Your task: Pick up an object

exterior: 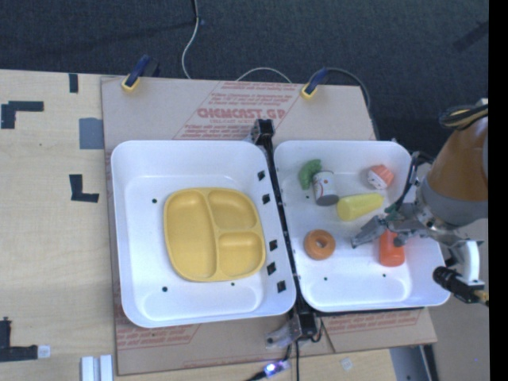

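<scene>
Hovering in the right bin [349,296], pincer [379,236] apparently open, just beside an orange-red object [391,251].

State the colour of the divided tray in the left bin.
Yellow. The tray shows plainly in the camera view.

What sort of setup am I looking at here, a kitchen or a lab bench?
Most likely a lab bench for robot picking trials, not a kitchen: two white bins clamped on cardboard, toy food such as an orange doughnut and a yellow divided plate, and tape markers on the wooden bench.
</scene>
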You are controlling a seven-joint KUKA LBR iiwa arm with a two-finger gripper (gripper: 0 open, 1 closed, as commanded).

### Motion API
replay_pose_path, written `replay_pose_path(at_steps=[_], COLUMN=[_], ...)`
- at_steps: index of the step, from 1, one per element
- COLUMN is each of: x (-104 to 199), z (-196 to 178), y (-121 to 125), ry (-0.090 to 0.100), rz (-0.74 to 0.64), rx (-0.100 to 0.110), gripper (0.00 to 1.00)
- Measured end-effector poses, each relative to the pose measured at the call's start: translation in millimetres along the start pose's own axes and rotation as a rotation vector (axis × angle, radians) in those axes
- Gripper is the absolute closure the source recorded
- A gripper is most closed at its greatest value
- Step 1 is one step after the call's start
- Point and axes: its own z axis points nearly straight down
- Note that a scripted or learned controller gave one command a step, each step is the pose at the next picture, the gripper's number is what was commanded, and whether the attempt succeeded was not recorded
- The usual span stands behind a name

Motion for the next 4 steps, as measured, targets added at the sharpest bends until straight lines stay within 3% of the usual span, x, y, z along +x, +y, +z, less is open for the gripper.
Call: replay_pose_path(at_steps=[1,2,4], x=[5,3,0], z=[52,39,-70], y=[2,2,6], ry=[0.005,0.0,-0.003], rz=[-0.004,-0.003,-0.001], rx=[-0.004,-0.008,-0.009], gripper=[0.0,1.0,1.0])
